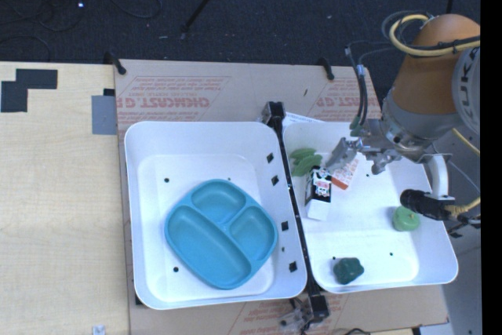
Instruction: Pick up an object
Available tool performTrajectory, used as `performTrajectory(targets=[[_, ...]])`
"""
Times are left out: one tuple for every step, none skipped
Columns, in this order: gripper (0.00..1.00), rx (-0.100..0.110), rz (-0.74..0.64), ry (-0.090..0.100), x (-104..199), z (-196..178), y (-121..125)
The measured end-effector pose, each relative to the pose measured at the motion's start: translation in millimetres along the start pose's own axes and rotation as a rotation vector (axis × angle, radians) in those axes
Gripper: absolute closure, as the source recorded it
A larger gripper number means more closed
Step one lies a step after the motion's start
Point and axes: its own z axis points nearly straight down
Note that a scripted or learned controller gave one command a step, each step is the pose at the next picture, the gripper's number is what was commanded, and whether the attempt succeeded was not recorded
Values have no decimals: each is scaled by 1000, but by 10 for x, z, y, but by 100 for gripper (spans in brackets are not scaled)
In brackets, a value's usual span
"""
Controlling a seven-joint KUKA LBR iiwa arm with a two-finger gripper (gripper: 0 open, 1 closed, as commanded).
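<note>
My pincer [351, 155] hung over the far part of the right bin [439, 267], and I could not tell from this view how it stood. A white card with a red end [345, 171] showed right at its tip, tilted, though whether I gripped it I could not say. Just left of that lay a small white carton with black print [319, 194], its long side running near to far, close beside the divider between the bins. A pale green leafy piece [303, 161] lay beyond it, near the far left corner. A dark green lump [347, 270] sat by the near wall, and a light green round piece [405, 219] lay near the right wall. The middle floor of that bin lay bare. The left bin [149, 247] held a blue divided plate [221, 233].
</note>
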Motion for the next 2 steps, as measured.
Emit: performTrajectory(targets=[[0,-11,-2,-1,0,-64,20],[0,-7,-1,-1,-16,511,121]])
